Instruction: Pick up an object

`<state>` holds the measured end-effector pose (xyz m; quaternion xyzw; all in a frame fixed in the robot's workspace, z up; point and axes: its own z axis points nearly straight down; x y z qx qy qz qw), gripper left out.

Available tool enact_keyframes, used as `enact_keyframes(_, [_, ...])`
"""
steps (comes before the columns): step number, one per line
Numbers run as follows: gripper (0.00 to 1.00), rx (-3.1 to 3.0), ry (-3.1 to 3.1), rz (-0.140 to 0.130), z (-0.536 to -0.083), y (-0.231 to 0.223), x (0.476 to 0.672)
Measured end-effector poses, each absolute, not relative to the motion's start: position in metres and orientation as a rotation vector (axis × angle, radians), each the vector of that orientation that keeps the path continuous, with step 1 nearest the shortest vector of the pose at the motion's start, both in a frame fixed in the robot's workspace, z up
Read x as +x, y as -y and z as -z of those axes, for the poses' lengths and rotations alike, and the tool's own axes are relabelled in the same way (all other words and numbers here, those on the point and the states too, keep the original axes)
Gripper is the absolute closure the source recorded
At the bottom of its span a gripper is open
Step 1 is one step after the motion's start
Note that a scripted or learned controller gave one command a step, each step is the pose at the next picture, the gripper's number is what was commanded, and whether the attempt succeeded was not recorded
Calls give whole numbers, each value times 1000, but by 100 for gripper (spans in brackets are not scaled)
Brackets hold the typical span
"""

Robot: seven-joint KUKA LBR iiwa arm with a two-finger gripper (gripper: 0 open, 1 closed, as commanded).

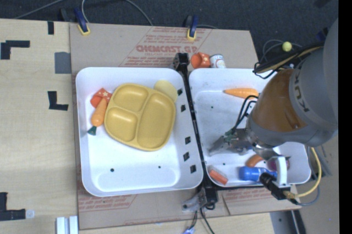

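My gripper [224,143] hangs low over the right bin [212,96], near its middle and pointing toward the left wall. No object is visible in it. An orange carrot [240,93] lies at the back of this bin. At the front lie a small orange piece [253,160], a blue object [249,173] and a red-orange piece [218,176]. The left bin [132,178] holds a yellow divided plate [139,116], a small carrot [98,113], a red piece [99,96] and a pale yellow object [165,87] behind the plate.
The grey arm with its orange band [280,109] covers the right side of the right bin. An orange item [200,60] and a white item [218,61] sit on the cardboard behind the bins. A black divider [190,112] runs between the bins.
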<state>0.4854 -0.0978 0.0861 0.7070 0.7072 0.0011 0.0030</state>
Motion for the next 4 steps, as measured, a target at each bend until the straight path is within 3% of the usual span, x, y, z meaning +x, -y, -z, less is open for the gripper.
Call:
enact_keyframes(1, [0,2217,-2216,-3,-86,98,485])
enact_keyframes(2, [0,2219,-2225,0,-184,5,484])
enact_keyframes(3, [100,2220,-2226,2,-193,5,484])
enact_keyframes(4, [100,2221,-2226,3,-184,-70,483])
